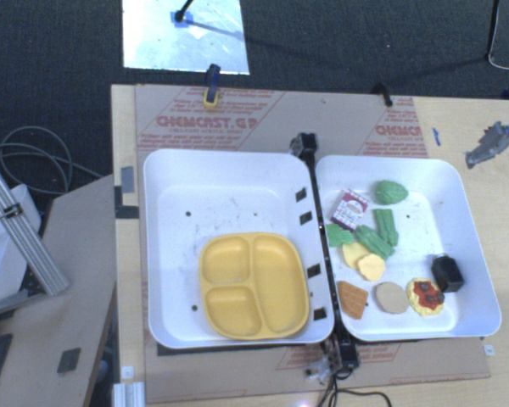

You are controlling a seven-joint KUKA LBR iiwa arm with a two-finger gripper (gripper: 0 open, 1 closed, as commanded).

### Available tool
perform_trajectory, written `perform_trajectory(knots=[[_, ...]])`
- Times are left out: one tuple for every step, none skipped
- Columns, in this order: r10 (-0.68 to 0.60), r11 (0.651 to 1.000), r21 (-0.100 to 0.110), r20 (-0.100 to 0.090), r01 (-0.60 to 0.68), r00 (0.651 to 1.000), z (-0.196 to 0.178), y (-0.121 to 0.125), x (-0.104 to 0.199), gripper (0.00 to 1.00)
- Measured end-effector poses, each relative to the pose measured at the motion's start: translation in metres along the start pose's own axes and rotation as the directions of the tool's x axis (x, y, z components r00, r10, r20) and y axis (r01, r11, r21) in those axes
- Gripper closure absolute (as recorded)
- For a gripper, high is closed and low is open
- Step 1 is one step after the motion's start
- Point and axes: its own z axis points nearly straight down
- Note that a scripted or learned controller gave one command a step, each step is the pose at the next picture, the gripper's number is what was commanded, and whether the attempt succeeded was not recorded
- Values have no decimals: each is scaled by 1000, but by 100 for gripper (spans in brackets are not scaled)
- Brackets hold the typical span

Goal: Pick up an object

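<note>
Camera view looks down on the bench point(263, 117), where two white bins stand side by side. The left bin point(178, 176) carries a yellow divided tray point(254, 284) in its near part. The right bin point(458, 193) holds the small things for picking: a green leaf-shaped piece point(391, 192), a red and white packet point(349, 209), two green pods point(379, 232), a yellow piece point(365, 261), an orange-brown cracker point(352, 298), a beige round piece point(391, 298), a small pizza-like disc point(427, 296) and a black block point(447, 273). The gripper point(490, 145) is at the right edge, outside the right bin and above the bench; whether its jaws are wide or narrow I cannot tell.
</note>
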Motion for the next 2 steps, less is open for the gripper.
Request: perform_trajectory(knots=[[-5, 1000, 9, -2, 5, 1000, -2, 2, 1, 100], [-10, 1000, 29, -10, 10, 1000, 149, -9, 82, 100]])
